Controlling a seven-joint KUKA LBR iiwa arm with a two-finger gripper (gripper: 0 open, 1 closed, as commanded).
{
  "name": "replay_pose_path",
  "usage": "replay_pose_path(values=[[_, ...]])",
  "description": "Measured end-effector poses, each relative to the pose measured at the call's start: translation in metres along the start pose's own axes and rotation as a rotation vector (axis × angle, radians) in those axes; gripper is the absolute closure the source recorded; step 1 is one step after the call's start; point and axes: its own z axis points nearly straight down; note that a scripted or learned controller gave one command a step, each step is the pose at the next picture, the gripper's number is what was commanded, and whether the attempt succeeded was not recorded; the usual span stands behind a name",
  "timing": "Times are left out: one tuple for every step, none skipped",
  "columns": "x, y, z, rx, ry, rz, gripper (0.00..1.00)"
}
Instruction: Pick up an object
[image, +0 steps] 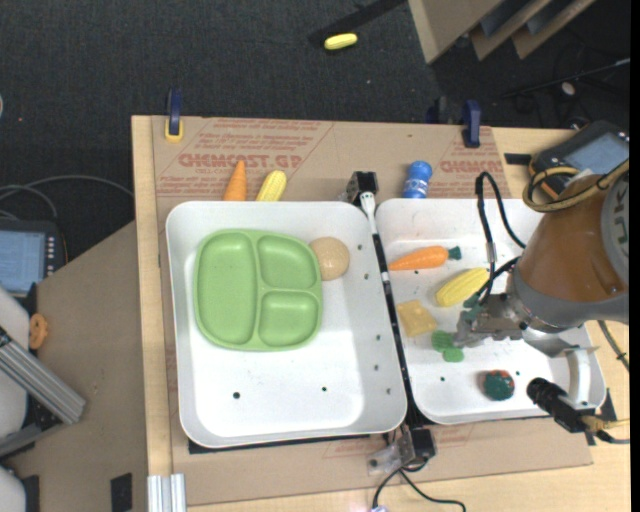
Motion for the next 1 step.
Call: replay_pose_path(values=[[0.0,-0.0002,0.0006,0.001,0.0,0.0,0.0]])
